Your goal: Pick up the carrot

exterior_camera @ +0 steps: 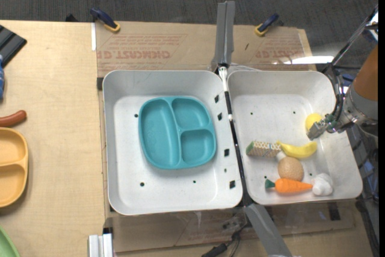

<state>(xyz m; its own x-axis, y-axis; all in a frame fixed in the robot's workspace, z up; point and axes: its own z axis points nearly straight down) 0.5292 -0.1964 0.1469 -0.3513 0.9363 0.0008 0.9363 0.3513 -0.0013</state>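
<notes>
My gripper (323, 125) hangs over the right-hand shallow white plastic bin (264, 96), close to its outer wall, and from this slanted view I cannot tell how it is set. Touching it, or just beside it on the side away from my arm, sits a small round yellow lemon-like toy (312, 122). A little nearer the camera lies a curved yellow plastic banana (299, 149), and beside that, further from my arm, a short patterned block (263, 148) whose material I cannot make out. Beyond the banana toward the camera rests a smooth tan egg-shaped piece (290, 168), and just past it is the orange tapered toy carrot with a small green top (288, 186), lying flat along the bin's near wall, its blunt end by a white knobbly garlic-like piece (323, 185). I judge the carrot light, stiff and somewhat slick, likely moulded plastic, so I would close across its thicker middle, where the taper is least apt to squirt out. Well away, across the divider, the other bin holds a teal sectioned plastic plate (177, 132).
</notes>
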